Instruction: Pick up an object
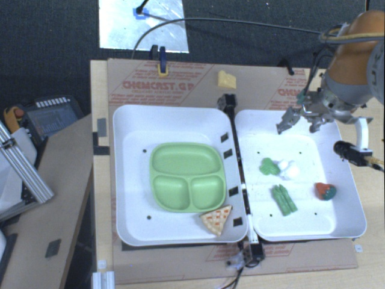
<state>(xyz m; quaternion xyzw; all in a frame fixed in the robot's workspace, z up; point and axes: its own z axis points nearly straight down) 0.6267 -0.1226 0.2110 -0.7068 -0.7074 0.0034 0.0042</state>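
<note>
Objects I could grab, left to right: pizza slice (pixel 216 220) in left bin (pixel 129 125) touching green tray's (pixel 187 176) near edge, broccoli (pixel 269 167), asparagus (pixel 284 198), strawberry (pixel 325 191) in right bin (pixel 349 221), gripper (pixel 302 120) spread open, holding nothing, above far edge, arm cut off at right.

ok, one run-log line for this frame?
gripper: open, above right bin far edge, holding nothing | right bin: broccoli, asparagus, strawberry | left bin: green tray, pizza slice
</note>
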